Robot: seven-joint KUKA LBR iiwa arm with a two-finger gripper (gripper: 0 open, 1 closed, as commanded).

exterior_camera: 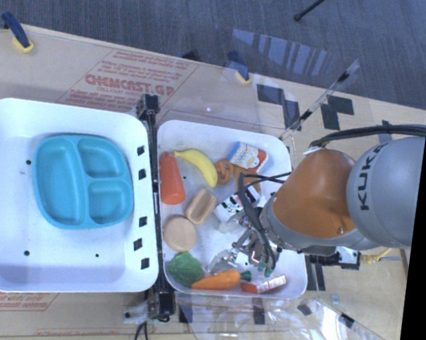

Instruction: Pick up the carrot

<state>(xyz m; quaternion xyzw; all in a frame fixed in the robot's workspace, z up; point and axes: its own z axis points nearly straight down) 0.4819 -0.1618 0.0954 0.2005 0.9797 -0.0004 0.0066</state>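
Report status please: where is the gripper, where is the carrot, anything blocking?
Gripper low in right bin, just above carrot. Carrot lies at near wall, not gripped. Green leafy toy touches its left end.

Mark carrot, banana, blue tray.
carrot (216,281), camera view, middle of the orange body
banana (199,163), camera view, middle of the curve
blue tray (54,183), camera view, large left compartment

Two white bins (17,120), one blue tray (83,181), one carrot (215,281), one banana (197,163).
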